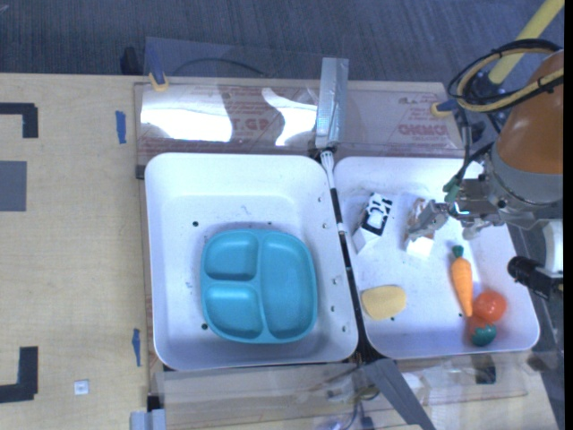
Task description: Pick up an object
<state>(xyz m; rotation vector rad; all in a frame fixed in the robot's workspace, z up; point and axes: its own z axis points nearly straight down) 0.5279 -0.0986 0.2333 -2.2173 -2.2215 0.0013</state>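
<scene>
With the pincer [428, 220] lowered at center right over a small white block [420, 245] in the right bin [524, 339], its gape cannot be told; a squarely centered closure is advised.

The wooden bench [63, 267] bears two white bins [170, 240] side by side.

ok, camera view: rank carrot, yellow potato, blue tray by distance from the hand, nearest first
1. Carrot, right bin, just below the hand.
2. Yellow potato, same bin, lower left corner.
3. Blue tray, left bin, across the divider.
</scene>
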